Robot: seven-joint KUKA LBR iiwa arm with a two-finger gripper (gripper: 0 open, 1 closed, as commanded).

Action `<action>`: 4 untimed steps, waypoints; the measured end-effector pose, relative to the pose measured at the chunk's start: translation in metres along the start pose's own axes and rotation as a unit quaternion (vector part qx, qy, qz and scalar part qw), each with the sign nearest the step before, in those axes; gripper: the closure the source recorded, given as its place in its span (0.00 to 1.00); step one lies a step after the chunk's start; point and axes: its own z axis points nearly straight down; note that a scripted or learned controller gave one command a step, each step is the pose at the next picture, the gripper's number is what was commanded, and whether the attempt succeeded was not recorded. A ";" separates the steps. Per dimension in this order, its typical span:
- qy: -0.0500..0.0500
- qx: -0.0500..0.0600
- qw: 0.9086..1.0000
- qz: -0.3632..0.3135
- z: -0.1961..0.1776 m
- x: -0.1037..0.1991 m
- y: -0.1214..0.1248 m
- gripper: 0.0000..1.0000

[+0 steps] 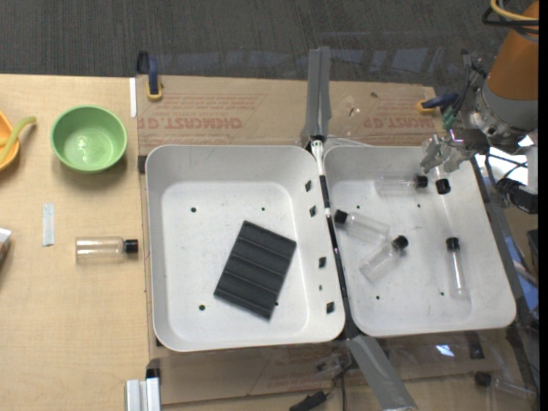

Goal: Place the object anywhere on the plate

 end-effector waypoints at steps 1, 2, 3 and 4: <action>0.000 -0.001 0.999 -0.052 -0.124 -0.044 0.017 1.00; 0.001 0.001 0.997 0.081 0.030 0.011 -0.059 1.00; 0.000 0.000 0.997 0.083 -0.005 0.091 0.008 1.00; 0.000 0.001 1.000 0.004 0.007 0.153 0.019 1.00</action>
